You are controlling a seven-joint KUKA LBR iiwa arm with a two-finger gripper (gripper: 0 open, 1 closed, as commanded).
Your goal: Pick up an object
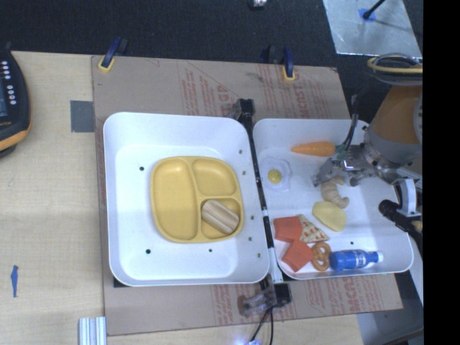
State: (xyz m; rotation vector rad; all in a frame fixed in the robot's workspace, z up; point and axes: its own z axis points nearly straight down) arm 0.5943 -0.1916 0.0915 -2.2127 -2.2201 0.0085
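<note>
The arm point(394, 124) is reaching in from the right, its orange band showing above the wrist. The hand point(336, 175) is hanging low, pointing left and downward.

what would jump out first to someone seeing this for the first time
A yellow divided plate fills the middle of the left bin, with a bread roll in its lower right compartment. The gripper is low in the right bin, among toy foods beside a croissant.

It was a robotics lab. A brown cardboard sheet point(215, 92) was clamped to the pale wooden bench point(43, 192) with blue-and-yellow spring clamps point(111, 53). A black-and-orange control pendant point(11, 99) lay at the bench's edge.
</note>
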